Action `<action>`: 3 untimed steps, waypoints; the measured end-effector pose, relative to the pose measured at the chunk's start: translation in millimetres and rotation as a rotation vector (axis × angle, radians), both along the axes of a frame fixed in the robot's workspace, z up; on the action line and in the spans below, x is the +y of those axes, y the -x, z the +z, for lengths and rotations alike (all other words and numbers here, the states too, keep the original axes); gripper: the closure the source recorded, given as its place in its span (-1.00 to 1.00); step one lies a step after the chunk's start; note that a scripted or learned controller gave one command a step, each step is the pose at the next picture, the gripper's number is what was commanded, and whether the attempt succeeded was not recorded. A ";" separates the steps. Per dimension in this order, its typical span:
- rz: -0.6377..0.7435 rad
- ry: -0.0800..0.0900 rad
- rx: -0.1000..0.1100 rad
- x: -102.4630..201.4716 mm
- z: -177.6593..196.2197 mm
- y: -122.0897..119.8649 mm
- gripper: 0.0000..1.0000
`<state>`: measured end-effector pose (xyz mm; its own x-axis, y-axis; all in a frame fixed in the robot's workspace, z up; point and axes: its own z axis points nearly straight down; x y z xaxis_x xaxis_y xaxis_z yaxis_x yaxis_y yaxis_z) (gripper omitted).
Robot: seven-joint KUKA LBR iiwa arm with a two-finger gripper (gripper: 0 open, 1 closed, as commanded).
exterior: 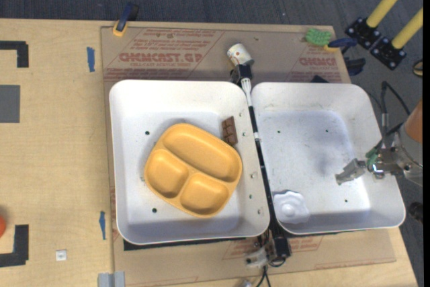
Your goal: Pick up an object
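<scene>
A yellow three-compartment plate lies tilted in the left bin. A small brown block rests against that bin's right wall, just past the plate's upper right edge. A pale, translucent white object sits in the near left corner of the right bin. My gripper hangs low over the right part of the right bin, pointing left, about a hand's width to the right of the white object and apart from it. I see nothing held in it.
Both bins stand on a cardboard sheet on the wooden bench. A white-capped clamp stands at the back between the bins. A green clip and yellow-handled black clamps sit at the back right.
</scene>
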<state>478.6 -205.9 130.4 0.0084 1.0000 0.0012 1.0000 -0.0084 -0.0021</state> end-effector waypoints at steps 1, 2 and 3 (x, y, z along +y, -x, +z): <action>0.000 0.003 -0.005 -0.4 10.8 -1.6 1.00; 0.500 0.004 -0.006 -12.9 50.7 -1.6 1.00; 1.001 0.004 -0.007 -17.6 79.0 -64.4 1.00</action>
